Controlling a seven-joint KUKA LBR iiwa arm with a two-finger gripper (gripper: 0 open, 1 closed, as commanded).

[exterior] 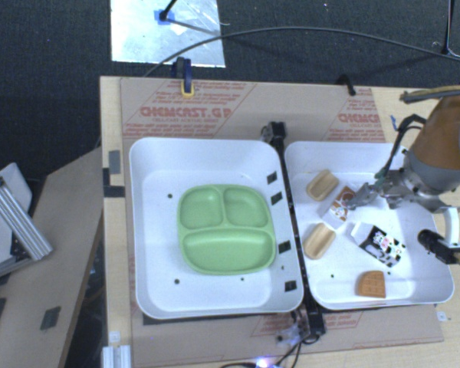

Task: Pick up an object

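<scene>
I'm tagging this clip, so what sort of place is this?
Probably a robot lab test bench: two white bins on protective board, a green divided plate, toy food pieces, and a robot arm.

Small things in the right bin

You see two tan boats [322,184] [319,240], a brown waffle [372,284], a black-and-white block [382,244] and a little white packet [339,208], all lying flat.

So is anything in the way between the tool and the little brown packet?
Nothing visible. The tool sits right at the packet in the right bin; the other items lie farther off.
</scene>
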